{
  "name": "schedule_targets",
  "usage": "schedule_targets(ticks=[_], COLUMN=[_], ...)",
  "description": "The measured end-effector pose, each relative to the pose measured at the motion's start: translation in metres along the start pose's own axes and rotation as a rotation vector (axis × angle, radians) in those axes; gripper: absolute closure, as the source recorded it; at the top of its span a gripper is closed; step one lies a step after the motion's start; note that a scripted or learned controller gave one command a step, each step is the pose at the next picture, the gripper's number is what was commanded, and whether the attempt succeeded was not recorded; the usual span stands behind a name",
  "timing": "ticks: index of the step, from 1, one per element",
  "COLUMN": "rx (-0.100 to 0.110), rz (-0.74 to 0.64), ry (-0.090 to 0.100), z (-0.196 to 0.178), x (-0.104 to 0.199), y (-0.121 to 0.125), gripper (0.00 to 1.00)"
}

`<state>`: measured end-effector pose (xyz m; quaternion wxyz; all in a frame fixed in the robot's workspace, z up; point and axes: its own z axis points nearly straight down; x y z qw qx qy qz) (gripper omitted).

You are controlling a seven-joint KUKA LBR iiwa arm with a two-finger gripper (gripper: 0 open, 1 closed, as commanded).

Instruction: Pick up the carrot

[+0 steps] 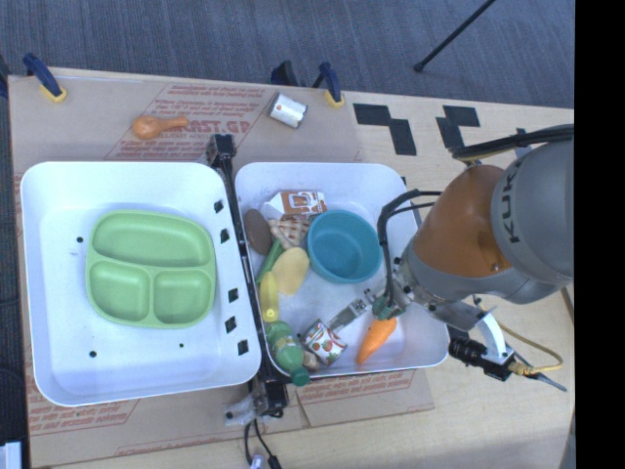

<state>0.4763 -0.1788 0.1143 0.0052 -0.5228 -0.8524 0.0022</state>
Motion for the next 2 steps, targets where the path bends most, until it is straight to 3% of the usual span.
schedule_targets(ticks=[1,2], rx=[0.002,0.004], rz=[-0.006,-0.012], ry=[0.003,0.005], z=[-0.0093,-0.0186], x=[0.0003,0.0004], y=[0.0008,0.0017], gripper=[1.0,1.0])
